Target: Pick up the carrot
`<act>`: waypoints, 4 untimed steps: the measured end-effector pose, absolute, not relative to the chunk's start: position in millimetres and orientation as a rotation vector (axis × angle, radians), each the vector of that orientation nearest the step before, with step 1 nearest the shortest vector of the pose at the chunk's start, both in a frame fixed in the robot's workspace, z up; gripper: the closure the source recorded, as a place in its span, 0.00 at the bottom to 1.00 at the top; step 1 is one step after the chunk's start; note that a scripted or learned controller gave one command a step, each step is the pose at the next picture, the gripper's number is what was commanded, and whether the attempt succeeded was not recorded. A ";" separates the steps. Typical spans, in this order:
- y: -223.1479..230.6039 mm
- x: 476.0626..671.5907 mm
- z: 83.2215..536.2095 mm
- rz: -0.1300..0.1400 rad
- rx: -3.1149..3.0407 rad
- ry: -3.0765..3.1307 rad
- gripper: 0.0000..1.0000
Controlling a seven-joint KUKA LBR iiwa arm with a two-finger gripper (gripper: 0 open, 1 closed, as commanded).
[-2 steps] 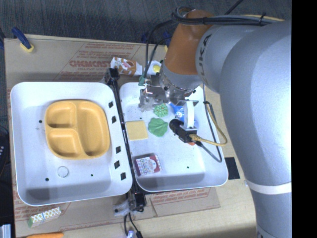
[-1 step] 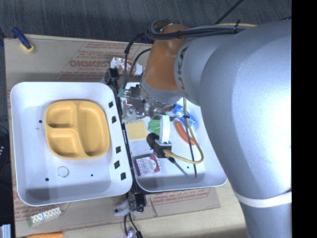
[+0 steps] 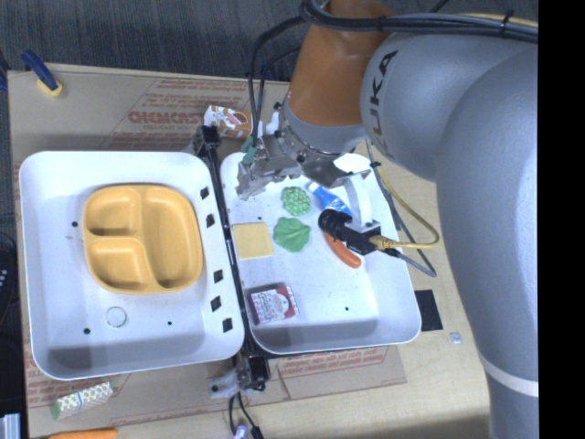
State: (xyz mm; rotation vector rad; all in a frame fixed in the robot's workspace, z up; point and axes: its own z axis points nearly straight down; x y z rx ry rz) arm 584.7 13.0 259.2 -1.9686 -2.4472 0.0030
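Carrot (image 3: 345, 251), a short smooth orange stick with a tapered end, lies aslant on the floor of the right bin (image 3: 393, 314), below and to the right of the pincer (image 3: 257, 174); a black part with a yellow cable, whose nature I cannot tell, lies over its upper end. The carrot sits well apart from the pincer, with the green pieces between them.

The pincer is a cluster of grey metal parts under the arm's wrist, hanging over the upper left corner of the right bin. How far it stands open cannot be told, and no item can be seen in it. Above it rises the glossy orange band (image 3: 334, 62), then the broad matte grey arm (image 3: 457, 154) off to its right.

Just right of the pincer lies a round pale green piece with a bumpy surface (image 3: 295, 199), and below that a darker green leaf-like piece (image 3: 292, 234) with a crinkled edge. A blue object (image 3: 327, 197) lies between the bumpy piece and the carrot. Below the pincer sits a flat pale yellow square (image 3: 252, 240), and further down a small red and white packet (image 3: 272, 304).

To the pincer's left, the left bin (image 3: 41, 245), smooth white plastic with rounded corners, holds a yellow tray (image 3: 142, 236) with three compartments
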 end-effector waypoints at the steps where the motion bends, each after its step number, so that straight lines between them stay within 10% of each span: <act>1: 86.7 558.9 190.9 0.006 -1.945 -2.463 1.00; 2: 58.8 545.2 254.0 0.004 -2.185 -2.256 1.00; 3: 2.6 480.1 260.2 0.005 -2.096 -2.337 1.00; 4: 53.0 494.0 191.0 0.006 -1.803 -2.567 1.00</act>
